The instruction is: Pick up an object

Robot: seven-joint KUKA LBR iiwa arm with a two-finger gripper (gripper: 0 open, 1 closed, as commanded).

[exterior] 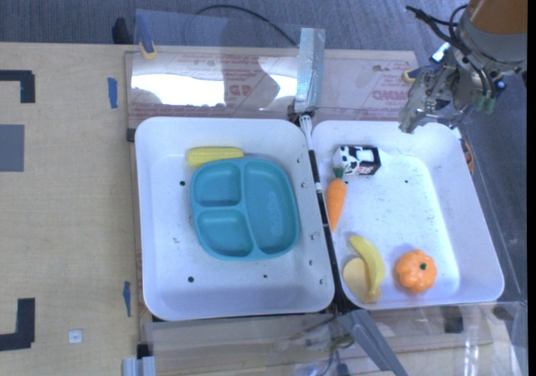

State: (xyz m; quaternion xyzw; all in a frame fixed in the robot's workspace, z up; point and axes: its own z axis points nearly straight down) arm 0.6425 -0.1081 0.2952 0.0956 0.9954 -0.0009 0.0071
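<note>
Above the far right corner of the right bin [469,198], the gripper [431,106] hangs over the rim, carrying nothing; whether it is wide or narrow cannot be told from this slant. Below it the bin holds four candidates for picking: a black-and-white toy cow [358,160] near the far wall, a carrot [335,201] lying along the divider side just beside the cow, and a banana [367,265] and a small pumpkin [416,271] close together at the near end. The left bin [159,224] carries a blue divided plate [245,207] with a corn cob [214,155] touching its far edge.

The gripper's high perch likely leaves it free to travel before descending. The middle of the right bin is bare, giving open room for a descent. The carrot hugs the wall, which could crowd one side of a grasp; the pumpkin stands clearer of the walls, though the banana is near.
</note>
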